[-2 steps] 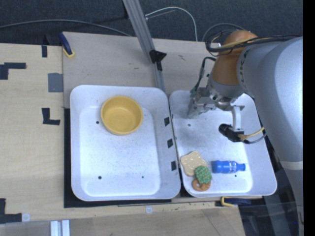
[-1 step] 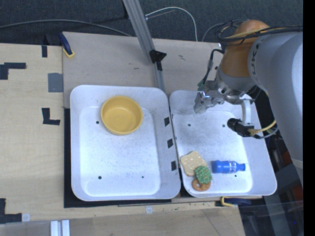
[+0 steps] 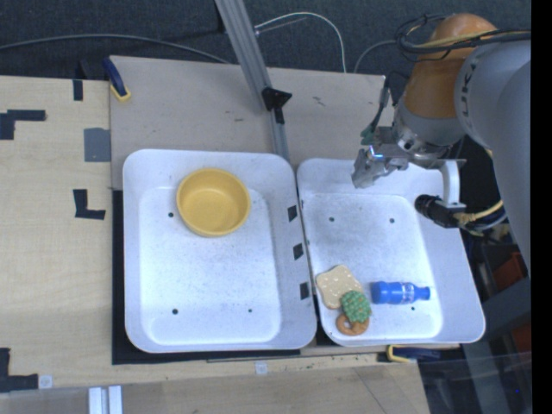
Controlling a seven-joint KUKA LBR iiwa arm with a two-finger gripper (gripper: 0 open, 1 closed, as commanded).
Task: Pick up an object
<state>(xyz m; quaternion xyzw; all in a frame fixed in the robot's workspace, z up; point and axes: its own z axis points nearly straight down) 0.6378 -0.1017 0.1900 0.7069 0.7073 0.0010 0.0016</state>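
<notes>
Gripper (image 3: 366, 176) is seen over the far rim of the right bin (image 3: 448, 257), near that bin's far-left corner, hanging from the grey arm (image 3: 492, 76) with its orange band (image 3: 444, 63). Finger state cannot be told: the tips are small and blurred against the white rim. Nothing is seen between them.

Hard to make out or cut off:
- The arm's upper part is cropped by the frame edge.
- The small brown ring-shaped item (image 3: 350, 324) is partly covered by the green item (image 3: 354, 304), so its shape is unclear.
- A black fitting (image 3: 431, 210) with cables is seen over the right bin's right rim; what it is cannot be read.

Counts:
- Two white bins, side by side.
- Right bin: four things clustered at its near edge, well apart from the gripper: one tan bread-like slice (image 3: 335, 283), one green item, one brown ring, one blue bottle (image 3: 398, 292) lying on its side.
- Left bin (image 3: 138, 257): one yellow bowl (image 3: 213, 201), upright, toward its far side.
</notes>
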